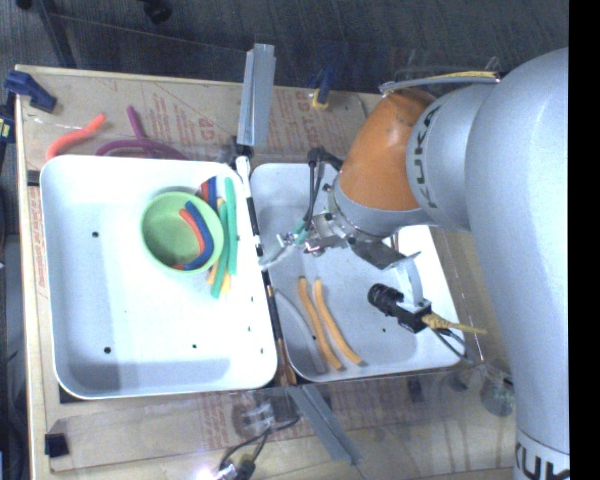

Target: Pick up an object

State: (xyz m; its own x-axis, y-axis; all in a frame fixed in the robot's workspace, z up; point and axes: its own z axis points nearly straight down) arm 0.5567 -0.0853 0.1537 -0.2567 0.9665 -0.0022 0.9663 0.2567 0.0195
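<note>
**Grey arm over right bin, pincer at the divider**

- Arm (pixel 510 168): bulky, smooth grey shell with a glossy orange band (pixel 380 158), comes in from 3 o'clock and covers the right bin's upper half.
- Surface (pixel 160 413): pale plywood with faint red print.
- Left bin (pixel 110 308): shallow, white, rounded corners, smooth plastic.
- Right bin (pixel 385 348): same make, touching the left bin's 3 o'clock side.
- Green bowl (pixel 170 230): round, at 1 o'clock in the left bin, with curved red, blue and orange strips nested inside.
- Orange rods (pixel 325 323): two long, thin, slightly bent, side by side at 7 o'clock in the right bin.
- Green and yellow sticks (pixel 229 228): straight, lying against the bowl's 3 o'clock rim.
- Purple tube (pixel 140 148) and orange-red piece (pixel 75 136): on the surface at 12 o'clock of the left bin.
- Pincer (pixel 280 248): low at the right bin's 9 o'clock edge, by the divider. Can't tell its state; nothing seen in it.
</note>
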